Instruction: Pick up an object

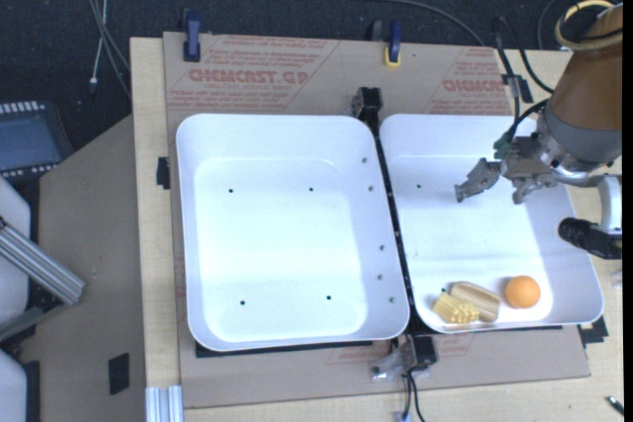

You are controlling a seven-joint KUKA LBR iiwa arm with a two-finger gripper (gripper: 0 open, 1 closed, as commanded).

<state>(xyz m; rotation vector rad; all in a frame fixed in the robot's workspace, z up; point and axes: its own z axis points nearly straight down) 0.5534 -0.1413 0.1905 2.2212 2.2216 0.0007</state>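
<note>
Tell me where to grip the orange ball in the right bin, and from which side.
Grip the ball across its middle, coming straight down. It is round, so any pair of opposite sides serves. Probably set the tool so one finger drops on the near side and one on the far side: the bun lies close on one side and the bin wall is near on the other.

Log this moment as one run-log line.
gripper: open, nothing held, above right bin | orange ball, bread roll, corn piece: near edge
</note>
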